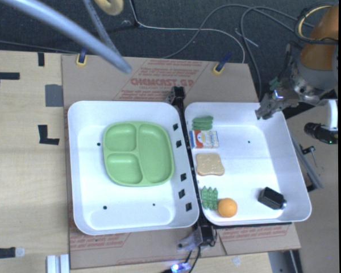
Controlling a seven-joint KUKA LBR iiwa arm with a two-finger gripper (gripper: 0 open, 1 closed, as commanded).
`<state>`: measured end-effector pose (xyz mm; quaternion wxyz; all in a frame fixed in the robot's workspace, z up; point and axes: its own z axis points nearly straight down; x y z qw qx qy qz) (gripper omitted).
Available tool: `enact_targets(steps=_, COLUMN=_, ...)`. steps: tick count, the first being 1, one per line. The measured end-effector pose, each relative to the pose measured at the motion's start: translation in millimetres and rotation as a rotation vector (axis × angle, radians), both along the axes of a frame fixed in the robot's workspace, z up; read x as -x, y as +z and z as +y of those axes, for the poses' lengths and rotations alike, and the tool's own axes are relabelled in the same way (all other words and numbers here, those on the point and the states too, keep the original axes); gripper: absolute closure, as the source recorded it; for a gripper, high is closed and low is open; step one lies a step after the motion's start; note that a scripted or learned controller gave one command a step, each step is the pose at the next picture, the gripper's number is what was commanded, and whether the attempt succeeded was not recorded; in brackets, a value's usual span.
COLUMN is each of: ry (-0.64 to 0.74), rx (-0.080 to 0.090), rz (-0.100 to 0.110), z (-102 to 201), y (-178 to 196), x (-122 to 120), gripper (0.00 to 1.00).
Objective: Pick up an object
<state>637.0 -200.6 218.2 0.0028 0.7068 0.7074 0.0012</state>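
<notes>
The right bin (273,147) holds several small items. Along its left wall lie a green ribbed piece (203,122), a small red-and-white carton (205,139), a slice of toast (209,164), a green leafy piece (208,196) and an orange ball (227,207). A black block (271,198) rests near the bin's front right corner. My gripper (267,109) hovers over the back right corner of this bin, apart from all of the items, with nothing seen in it.
The left bin (85,152) carries a green divided plate (139,153). A black divider with clips (183,152) runs between the bins. Cables trail across the dark surface behind the bench. The arm's orange band (324,36) is at the upper right.
</notes>
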Motion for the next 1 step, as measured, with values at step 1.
enact_targets(steps=1, ry=0.0, rx=-0.001, rz=0.006, z=0.4, y=-0.8, x=-0.2, gripper=1.0)
